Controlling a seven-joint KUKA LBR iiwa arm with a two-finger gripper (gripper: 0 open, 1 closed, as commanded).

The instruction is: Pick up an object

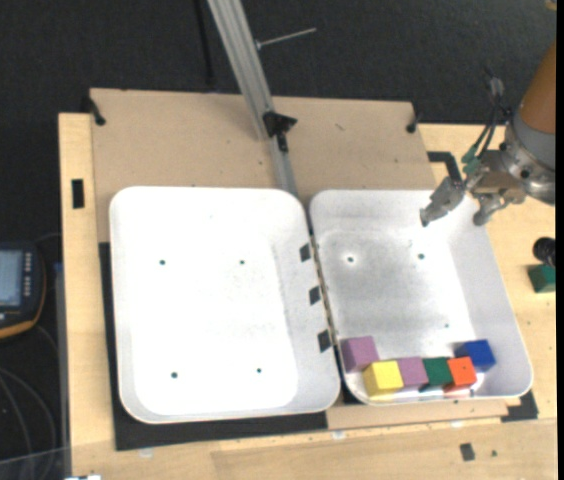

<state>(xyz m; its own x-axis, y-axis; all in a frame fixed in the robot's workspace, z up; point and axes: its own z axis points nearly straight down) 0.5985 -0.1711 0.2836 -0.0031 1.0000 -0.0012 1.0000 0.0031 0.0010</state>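
Gripper (459, 206) open above right bin (402, 268), colored blocks (417, 368) at near edge

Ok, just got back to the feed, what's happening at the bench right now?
The arm's pincer is open over the upper right corner of the right bin, with nothing between its fingers. The small blocks sit bunched along that bin's near edge: a purple block, a yellow block, a mauve block, a green block, an orange block and a blue block. No pick has happened yet. The left bin sits beside it.
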